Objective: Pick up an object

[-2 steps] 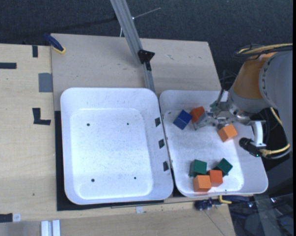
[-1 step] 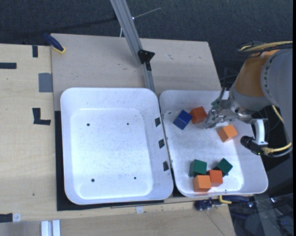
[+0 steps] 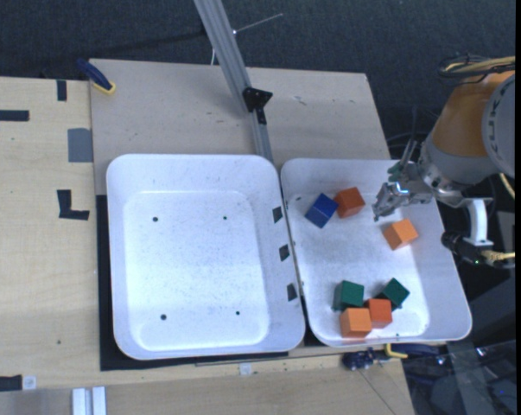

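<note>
Two shallow white plastic bins are seen side by side on the pale wooden surface (image 3: 174,102); the left bin (image 3: 122,232) carries only small dark specks, while the right bin (image 3: 446,305) holds seven small blocks. Near its upper left part a blue cube (image 3: 321,209) is found touching, or all but touching, an orange cube (image 3: 350,201) on its right; a lighter orange cube (image 3: 401,233) lies apart from these, toward the bin's right side. At the lower end a cluster is formed: a dark green block (image 3: 349,294), a second dark green block (image 3: 396,291), a reddish-orange cube (image 3: 380,311) between them, and an orange cube (image 3: 357,322) in front, all close together or touching. The grey arm with its orange band (image 3: 467,128) is extended in from the right; the tool (image 3: 386,204) is held low over the bin's upper right part, just above and to the left of the lighter orange cube and to the right of the blue and orange pair; nothing is seen between its fingers, and whether they are spread or closed cannot be told. A slanted grey metal rail (image 3: 230,46) is crossed over the surface above the bins.
</note>
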